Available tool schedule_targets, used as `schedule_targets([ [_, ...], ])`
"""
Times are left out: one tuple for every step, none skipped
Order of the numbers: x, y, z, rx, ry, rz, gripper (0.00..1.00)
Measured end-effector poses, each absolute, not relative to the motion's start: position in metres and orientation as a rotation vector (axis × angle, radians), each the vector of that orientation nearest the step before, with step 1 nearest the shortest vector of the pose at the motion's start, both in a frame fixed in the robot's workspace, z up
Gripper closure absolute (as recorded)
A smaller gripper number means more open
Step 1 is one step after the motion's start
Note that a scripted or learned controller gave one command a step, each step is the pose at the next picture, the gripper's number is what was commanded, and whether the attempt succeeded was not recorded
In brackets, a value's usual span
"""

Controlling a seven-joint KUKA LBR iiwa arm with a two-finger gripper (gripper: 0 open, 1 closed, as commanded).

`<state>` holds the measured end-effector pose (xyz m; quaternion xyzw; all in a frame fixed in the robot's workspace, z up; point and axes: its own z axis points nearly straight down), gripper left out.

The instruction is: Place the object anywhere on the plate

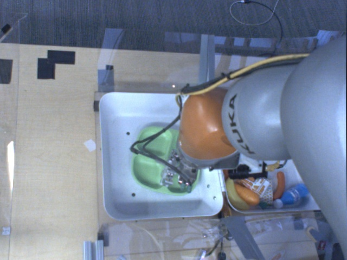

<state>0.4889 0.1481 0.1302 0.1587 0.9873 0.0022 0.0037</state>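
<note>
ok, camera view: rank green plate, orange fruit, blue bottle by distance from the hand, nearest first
1. green plate, left bin, directly under the hand.
2. orange fruit, right bin, near its left wall, to the hand's right in the picture.
3. blue bottle, right bin, further right past the fruit.
</note>
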Motion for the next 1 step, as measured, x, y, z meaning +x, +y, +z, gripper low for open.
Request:
schedule_targets([
  [0.4890, 0.0619, 0.1860, 0.751, 3.041, 0.006, 1.00],
])
